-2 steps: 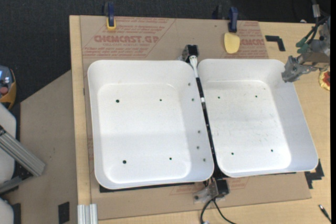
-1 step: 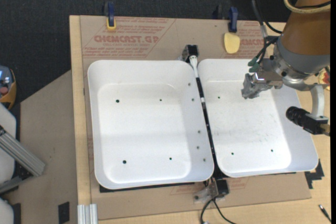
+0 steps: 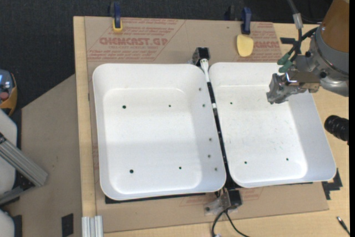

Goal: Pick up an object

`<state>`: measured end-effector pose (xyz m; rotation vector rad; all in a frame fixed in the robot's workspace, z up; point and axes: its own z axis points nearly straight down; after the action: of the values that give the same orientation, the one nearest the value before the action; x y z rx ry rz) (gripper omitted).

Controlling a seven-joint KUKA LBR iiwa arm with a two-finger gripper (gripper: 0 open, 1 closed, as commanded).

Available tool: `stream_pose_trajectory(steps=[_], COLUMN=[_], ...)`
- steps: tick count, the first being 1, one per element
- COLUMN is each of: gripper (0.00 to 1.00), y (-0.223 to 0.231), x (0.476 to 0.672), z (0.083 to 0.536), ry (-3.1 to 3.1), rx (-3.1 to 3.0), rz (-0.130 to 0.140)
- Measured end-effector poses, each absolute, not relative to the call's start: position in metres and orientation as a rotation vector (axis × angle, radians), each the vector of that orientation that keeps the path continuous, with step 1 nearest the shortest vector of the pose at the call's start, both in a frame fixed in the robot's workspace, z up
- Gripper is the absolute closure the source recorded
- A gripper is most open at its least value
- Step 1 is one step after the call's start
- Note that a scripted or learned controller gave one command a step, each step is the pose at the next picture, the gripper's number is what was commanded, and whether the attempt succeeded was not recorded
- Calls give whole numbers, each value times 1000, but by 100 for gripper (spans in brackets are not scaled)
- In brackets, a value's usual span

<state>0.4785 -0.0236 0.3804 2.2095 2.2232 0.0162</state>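
Observation:
My gripper [image 3: 275, 95] hangs over the upper right part of the right white bin [image 3: 310, 172], near its far rim, on the grey arm that comes in from the right. A small pale yellow object [image 3: 244, 45] lies on the brown board behind the right bin, outside it, up and left of the gripper. Nothing shows between the gripper's tips.
The left white bin [image 3: 105, 136] sits beside the right one, their rims meeting along a black strip [image 3: 213, 114] with a black clip [image 3: 201, 55] at its far end. Two blue clamps [image 3: 116, 10] [image 3: 246, 15] hold the board's back edge. A cable [image 3: 222, 225] trails off the front.

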Motion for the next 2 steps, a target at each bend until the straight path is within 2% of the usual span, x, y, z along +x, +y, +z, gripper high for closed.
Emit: stream_pose_trajectory(steps=[1, 2], gripper=[100, 100], y=[15, 55], x=[526, 529], z=[286, 415], ry=[2231, 2221], rx=[2222, 2208], rz=[-9, 22])
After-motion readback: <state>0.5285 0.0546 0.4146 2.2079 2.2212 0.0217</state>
